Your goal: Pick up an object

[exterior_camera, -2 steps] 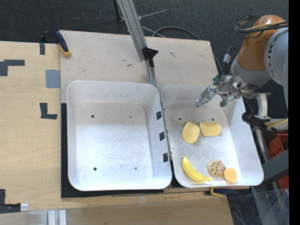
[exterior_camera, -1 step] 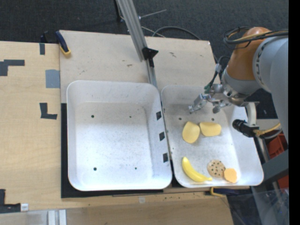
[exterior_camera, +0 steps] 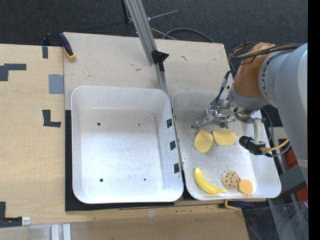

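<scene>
In the right bin [exterior_camera: 185, 109] lie two pale yellow chip-like pieces, a rounder one [exterior_camera: 203, 141] and a flatter one [exterior_camera: 224, 137] beside it. Near the bin's front edge are a yellow banana [exterior_camera: 207, 183], a brown speckled cookie [exterior_camera: 230, 179] and a small orange piece [exterior_camera: 245, 186]. My gripper [exterior_camera: 206, 120] reaches in from the right and hangs low over the bin, just behind the rounder yellow piece. Its metal fingers point left and down, and nothing is visible between them.
The left bin [exterior_camera: 122, 144] sits beside the right one, with a black clip strip on the shared wall [exterior_camera: 171, 145]. A slanted metal pole [exterior_camera: 142, 26] rises behind the bins. A blue and yellow clamp [exterior_camera: 67, 46] lies at the bench's back left.
</scene>
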Available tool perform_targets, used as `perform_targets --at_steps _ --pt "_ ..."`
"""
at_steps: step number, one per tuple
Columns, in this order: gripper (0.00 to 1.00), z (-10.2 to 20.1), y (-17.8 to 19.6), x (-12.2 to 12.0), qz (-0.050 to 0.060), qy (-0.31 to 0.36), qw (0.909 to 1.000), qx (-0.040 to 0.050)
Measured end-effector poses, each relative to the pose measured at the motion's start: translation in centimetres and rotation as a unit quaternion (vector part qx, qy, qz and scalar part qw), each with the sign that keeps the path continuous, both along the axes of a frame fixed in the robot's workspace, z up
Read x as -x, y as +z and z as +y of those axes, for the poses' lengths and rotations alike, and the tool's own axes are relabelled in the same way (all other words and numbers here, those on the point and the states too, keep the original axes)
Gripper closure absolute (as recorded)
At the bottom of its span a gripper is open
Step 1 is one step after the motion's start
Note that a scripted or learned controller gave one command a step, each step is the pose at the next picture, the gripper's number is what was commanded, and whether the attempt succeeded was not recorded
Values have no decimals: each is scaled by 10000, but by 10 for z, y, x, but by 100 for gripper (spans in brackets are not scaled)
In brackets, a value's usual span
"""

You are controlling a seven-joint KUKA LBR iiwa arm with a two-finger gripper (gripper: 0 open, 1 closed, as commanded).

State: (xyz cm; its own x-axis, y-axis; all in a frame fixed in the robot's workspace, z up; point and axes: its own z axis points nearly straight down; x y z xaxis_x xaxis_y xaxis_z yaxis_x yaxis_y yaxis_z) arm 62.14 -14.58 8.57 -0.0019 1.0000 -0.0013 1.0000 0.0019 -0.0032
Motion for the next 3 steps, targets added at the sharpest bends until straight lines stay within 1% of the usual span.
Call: perform_targets --at_steps 1,2,3 --pt "100 1 13 -1 -5 5 10000 -4" --pt "100 2 76 -2 -43 -2 10000 -1" --pt "100 3 130 -3 -37 -2 10000 -1"
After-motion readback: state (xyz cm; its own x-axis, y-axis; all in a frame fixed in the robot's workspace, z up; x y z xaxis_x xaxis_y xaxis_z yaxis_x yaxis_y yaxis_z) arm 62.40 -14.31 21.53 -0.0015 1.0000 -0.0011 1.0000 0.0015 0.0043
